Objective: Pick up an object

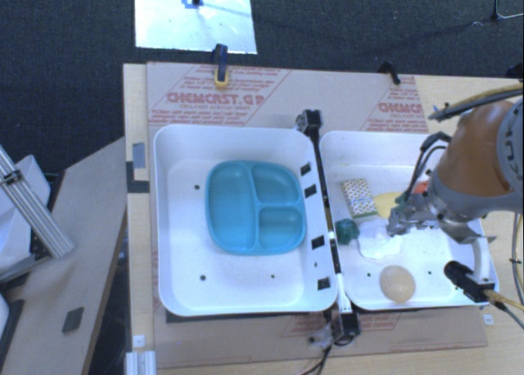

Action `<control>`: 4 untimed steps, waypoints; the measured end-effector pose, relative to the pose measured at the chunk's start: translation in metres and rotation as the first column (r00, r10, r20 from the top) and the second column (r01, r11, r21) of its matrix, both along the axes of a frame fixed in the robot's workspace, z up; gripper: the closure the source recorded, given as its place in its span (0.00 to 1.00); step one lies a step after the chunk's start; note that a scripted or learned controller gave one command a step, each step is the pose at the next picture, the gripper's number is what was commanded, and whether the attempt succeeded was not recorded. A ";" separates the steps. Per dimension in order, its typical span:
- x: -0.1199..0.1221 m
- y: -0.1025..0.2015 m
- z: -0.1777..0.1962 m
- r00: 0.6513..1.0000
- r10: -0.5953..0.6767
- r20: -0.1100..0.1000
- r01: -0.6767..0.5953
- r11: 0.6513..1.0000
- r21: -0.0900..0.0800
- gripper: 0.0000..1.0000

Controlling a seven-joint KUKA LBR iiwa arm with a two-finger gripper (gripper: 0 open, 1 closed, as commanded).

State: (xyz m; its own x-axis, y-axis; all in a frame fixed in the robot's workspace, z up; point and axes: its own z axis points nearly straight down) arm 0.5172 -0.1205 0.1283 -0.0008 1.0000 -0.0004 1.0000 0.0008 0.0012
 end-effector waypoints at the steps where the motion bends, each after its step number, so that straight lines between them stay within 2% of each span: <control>1: 0.007 0.005 0.061 1.000 0.004 0.006 -0.004 1.000 -0.001 1.00; 2: 0.008 0.005 0.076 1.000 0.003 0.002 -0.003 1.000 0.000 1.00; 4: 0.035 0.101 0.099 1.000 0.009 0.002 -0.009 1.000 0.002 1.00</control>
